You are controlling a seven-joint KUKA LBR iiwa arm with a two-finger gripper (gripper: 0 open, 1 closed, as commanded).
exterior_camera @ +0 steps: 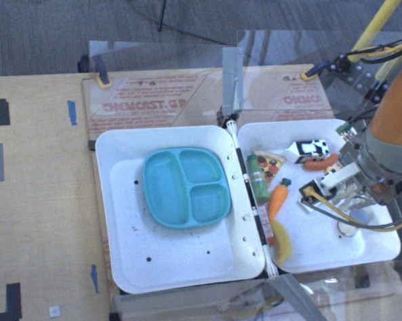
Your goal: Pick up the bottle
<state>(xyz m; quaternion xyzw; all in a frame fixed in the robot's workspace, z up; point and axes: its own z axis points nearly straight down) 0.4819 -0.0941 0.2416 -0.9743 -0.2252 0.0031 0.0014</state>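
Green bottle (pixel 258 178) well apart from hand (pixel 361 193)

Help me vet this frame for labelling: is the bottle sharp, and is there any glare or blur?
Camera view: the light is even, with only faint shadows. The bottle is small but fairly sharp. The arm looks softer, perhaps from motion blur. The clear panel behind the bins carries pale reflections.

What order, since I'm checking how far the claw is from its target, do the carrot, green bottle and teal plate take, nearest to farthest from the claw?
1. Carrot, middle of the right bin, nearest the claw.
2. Green bottle, along that bin's inner wall.
3. Teal plate, over in the left bin.
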